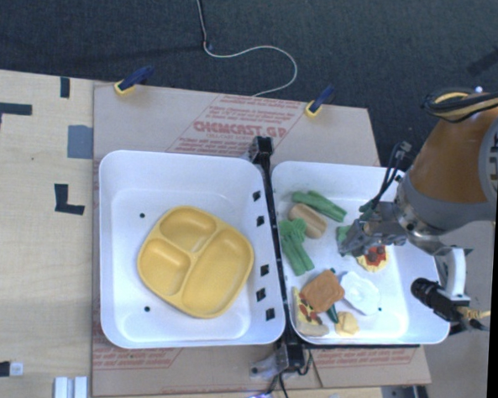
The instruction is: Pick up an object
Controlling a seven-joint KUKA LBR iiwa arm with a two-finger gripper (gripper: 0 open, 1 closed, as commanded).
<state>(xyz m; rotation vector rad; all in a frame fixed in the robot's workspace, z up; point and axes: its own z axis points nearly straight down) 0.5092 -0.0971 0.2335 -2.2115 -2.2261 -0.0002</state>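
Observation:
My gripper (361, 239) hangs low over the middle of the right bin (393, 325), reaching in from the right. Just below it lies a small red and yellow toy food piece (373, 259), touching or nearly touching the gripper's underside. A bit of green (344, 235) shows at the gripper's left edge. Other toy foods lie to the left: a green bean pod (318, 204), a tan bread roll (307, 219) and a green leafy piece (295, 243). Nearer the front are a sandwich (319, 292), a white piece (360, 289) and a small yellow piece (347, 324).
The left bin (121, 228) holds a yellow compartment plate (195, 260). A black divider (266, 229) runs between the bins. A white cable (241, 52) loops across the dark floor behind the bench. The arm's body (452, 173) covers the right bin's far right corner.

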